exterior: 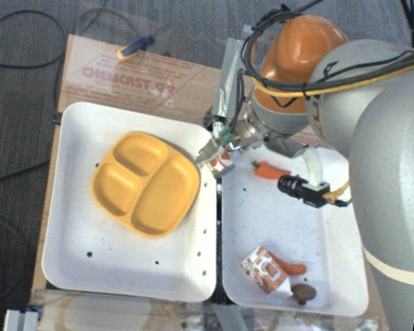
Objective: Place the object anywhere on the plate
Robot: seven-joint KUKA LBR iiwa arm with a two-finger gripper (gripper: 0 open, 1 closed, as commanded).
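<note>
End effector (pixel 217 155) hangs low over the seam between the two bins, right at the plate's 2 o'clock edge, and I can't tell whether it's clenched or released. The yellow plate (pixel 146 182), split into three, sits mid left bin (pixel 64 254). Over in the right bin (pixel 262 210), a carrot (pixel 273 171) lies at 12 o'clock, near the end effector. Down at 6 o'clock a carton (pixel 264 270) touches a sausage (pixel 293 268), with a brown lump (pixel 304 294) just beside them. Which of these is the object, can't tell.
</note>
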